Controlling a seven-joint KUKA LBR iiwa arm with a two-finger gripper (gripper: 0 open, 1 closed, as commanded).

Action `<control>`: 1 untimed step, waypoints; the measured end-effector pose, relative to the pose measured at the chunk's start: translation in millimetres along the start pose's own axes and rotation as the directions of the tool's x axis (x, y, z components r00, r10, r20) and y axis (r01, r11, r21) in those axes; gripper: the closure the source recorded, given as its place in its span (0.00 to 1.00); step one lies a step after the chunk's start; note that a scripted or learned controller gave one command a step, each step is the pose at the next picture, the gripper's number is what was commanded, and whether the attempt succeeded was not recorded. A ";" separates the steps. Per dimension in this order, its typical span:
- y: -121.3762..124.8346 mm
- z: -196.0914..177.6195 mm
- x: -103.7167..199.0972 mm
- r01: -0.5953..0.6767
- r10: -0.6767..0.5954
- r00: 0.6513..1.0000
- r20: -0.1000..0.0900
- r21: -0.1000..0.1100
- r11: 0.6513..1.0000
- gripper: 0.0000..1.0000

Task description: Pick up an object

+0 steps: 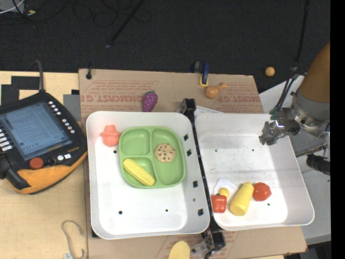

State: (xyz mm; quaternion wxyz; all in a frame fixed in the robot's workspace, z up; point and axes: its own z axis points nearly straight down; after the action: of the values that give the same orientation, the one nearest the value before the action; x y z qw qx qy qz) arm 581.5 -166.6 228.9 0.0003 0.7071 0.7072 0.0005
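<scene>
In the right bin [253, 161], near its front edge, lie a yellow bottle-shaped toy [241, 198], a red tomato-like toy [261, 191], a small red piece [219, 203] and a small yellow piece [223, 191]. My gripper [269, 132] hovers over the bin's far right part, well behind those toys, with nothing visibly in it. The left bin [108, 209] holds a green divided plate [140, 144] with a corn cob [138, 172] and a cookie [164, 153]. A pink toy [109, 136] lies beside the plate.
A tablet pendant [35, 136] rests on the bench at the left. A purple grape toy [150, 100] and an orange pear-like toy [214, 90] lie on cardboard behind the bins. A yellow object [179, 250] sits in front of the bins.
</scene>
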 end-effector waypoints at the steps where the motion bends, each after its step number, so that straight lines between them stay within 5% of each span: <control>1: 6.1 -9.7 52.9 0.004 -0.004 1.000 -0.002 0.001 1.000 1.00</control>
State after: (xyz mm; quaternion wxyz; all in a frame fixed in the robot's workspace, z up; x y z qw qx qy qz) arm 587.6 -113.7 238.6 -0.0009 0.7057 0.7085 0.0008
